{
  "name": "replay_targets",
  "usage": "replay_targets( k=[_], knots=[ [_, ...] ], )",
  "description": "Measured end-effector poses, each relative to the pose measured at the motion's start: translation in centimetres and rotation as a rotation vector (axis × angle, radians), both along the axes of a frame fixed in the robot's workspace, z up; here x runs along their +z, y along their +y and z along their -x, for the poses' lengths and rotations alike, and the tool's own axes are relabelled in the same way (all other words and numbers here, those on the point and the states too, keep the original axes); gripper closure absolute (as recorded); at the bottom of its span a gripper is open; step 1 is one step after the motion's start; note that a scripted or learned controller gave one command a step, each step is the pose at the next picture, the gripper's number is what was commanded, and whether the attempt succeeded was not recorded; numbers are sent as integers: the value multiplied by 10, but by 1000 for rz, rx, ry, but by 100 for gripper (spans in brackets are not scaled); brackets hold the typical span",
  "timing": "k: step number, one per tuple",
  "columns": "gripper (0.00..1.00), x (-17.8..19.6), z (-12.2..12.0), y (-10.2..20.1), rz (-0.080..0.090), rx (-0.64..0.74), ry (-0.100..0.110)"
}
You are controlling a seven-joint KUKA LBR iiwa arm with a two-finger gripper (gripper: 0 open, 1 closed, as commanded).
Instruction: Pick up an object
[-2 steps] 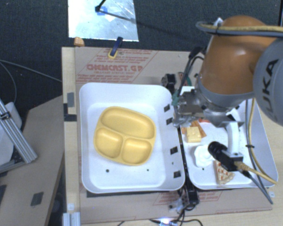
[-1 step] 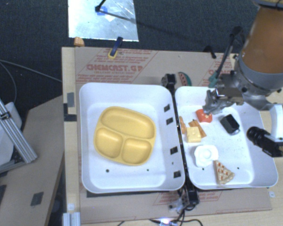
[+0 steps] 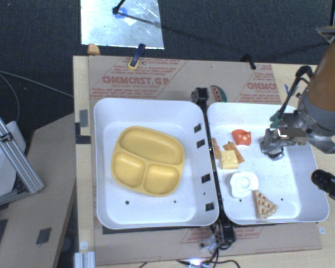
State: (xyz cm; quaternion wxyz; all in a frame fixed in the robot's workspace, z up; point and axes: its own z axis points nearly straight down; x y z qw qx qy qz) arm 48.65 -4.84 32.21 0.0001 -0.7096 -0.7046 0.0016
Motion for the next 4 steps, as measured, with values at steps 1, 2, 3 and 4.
replay_targets(
  k=[1,2,3,4],
  knots=[
    [100,58,-2,118,-5,21,-11],
    [100,66,-3,111,-3,15,-9],
    [100,79,-1,47,-1,4,-8],
    [100,80,0,144,-4,20,-6]
  ],
)
